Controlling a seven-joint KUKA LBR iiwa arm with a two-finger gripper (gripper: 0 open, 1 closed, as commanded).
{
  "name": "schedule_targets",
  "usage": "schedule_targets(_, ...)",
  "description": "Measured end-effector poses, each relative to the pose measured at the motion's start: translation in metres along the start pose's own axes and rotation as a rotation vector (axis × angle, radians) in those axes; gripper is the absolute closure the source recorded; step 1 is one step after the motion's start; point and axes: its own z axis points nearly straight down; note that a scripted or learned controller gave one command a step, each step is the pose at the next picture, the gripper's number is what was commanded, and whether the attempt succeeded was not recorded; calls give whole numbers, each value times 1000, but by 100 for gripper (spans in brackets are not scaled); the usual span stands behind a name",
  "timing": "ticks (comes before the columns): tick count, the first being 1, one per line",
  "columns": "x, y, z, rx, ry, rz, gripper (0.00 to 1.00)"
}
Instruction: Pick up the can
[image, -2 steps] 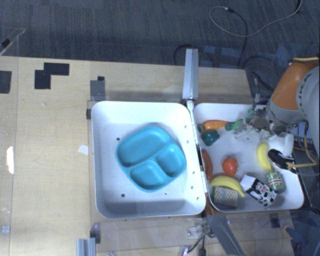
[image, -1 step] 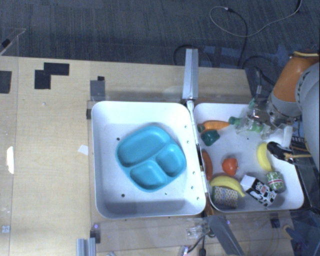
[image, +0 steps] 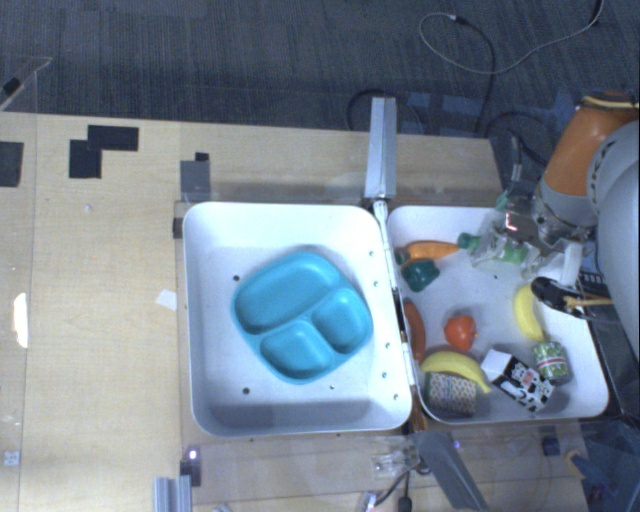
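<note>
A single fixed camera looks down on the bench (image: 90, 300) from above at a slight slant, from a moderate height. Its frame takes in both white bins whole: the left bin (image: 205, 330) sits near the centre, the right bin (image: 590, 395) toward the right edge. A strip of dark floor (image: 200, 50) runs along the top, and the arm (image: 590, 160) enters at upper right.

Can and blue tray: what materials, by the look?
Can: probably metal under a printed green-and-white label; too small to be sure. Blue tray: looks like moulded plastic, smooth and matte, with rounded compartments and an even colour.
</note>
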Motion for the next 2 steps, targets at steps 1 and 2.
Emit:
schedule_targets(1, 6, 1, -11, -5, 4, -11, 100)
schedule_targets(2, 8, 2, -23, -10, 3, -17, 100)
